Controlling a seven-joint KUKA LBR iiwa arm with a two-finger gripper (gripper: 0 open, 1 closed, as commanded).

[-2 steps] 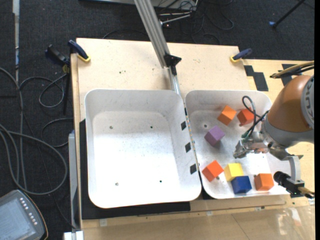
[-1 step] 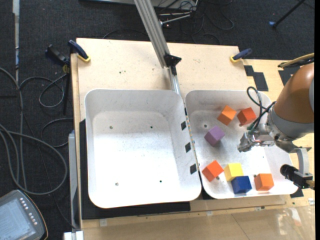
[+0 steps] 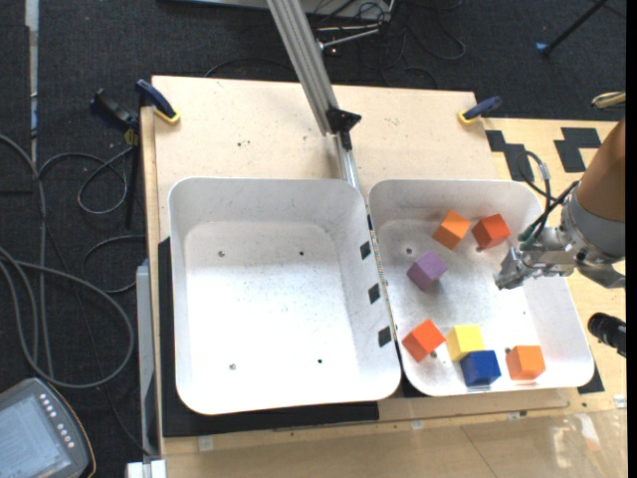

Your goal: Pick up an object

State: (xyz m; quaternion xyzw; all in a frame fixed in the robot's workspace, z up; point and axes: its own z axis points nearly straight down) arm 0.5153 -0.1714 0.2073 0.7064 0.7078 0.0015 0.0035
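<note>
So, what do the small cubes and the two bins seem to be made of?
Cubes, such as the purple one: probably painted wood or foam, with flat matte colour, sharp edges and no glare. Bins: likely thin moulded plastic, white with a slight sheen and rounded corners.

No readable text, no labels, no brand names, no numbers, no signs on any surface at this sharpness
</note>
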